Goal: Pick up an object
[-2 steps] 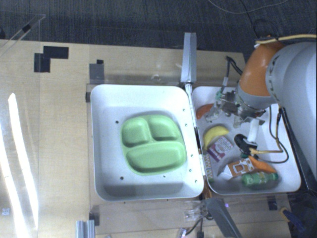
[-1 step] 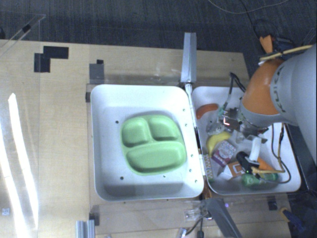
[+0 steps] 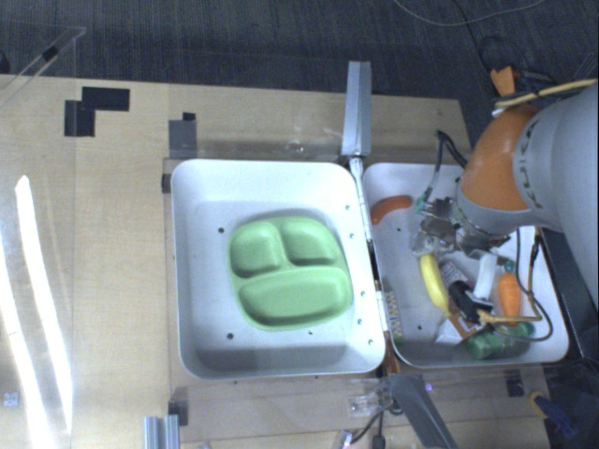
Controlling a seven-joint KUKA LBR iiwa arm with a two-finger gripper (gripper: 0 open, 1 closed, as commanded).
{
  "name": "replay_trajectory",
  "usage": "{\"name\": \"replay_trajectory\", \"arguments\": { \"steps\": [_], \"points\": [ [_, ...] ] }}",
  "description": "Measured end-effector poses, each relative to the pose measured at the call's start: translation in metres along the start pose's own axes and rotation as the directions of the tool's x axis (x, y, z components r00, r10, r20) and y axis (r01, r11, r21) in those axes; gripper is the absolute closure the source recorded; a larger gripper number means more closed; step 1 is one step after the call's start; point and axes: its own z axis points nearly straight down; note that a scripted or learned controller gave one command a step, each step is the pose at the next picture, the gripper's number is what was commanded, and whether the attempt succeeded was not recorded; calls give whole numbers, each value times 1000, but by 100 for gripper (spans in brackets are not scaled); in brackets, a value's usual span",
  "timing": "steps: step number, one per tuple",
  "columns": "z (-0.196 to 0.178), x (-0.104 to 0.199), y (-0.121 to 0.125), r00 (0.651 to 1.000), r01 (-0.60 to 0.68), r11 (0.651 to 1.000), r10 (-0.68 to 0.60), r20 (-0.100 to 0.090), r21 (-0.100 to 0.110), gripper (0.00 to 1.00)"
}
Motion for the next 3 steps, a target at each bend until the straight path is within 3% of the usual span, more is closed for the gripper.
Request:
{"name": "replay_trajectory", "arguments": {
  "steps": [1, 2, 3],
  "points": [
    [-114, 46, 8, 1000, -31, 999, 31, 6, 11, 100],
    [-114, 46, 8, 1000, -30, 999, 30, 6, 11, 0],
    [-84, -1, -58, 967, 253, 967, -253, 2, 15, 0]
  ]
}}
